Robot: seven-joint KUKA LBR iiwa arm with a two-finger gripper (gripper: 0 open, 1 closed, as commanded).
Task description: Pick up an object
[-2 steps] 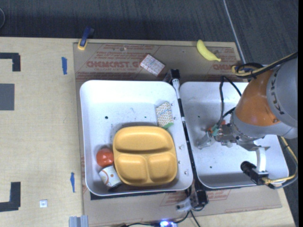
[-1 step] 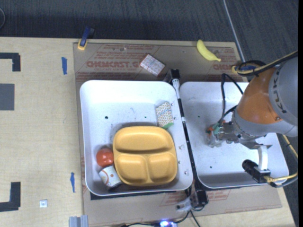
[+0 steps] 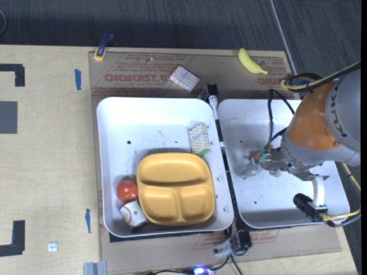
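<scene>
Yellow tray [image 3: 175, 188] | fills left bin's [image 3: 109, 153] front edge | claw [image 3: 250, 166] over right bin [image 3: 241, 211], grip unclear

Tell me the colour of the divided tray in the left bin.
Yellow; the divided tray shows best in the camera view.

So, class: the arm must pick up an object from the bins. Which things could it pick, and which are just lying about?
Could be picked, all in the left white bin:
yellow plastic compartment tray
red-orange ball
small patterned packet
small white and orange cup

Lying about, outside the bins:
yellow banana
small patterned box
blue clamp
</scene>
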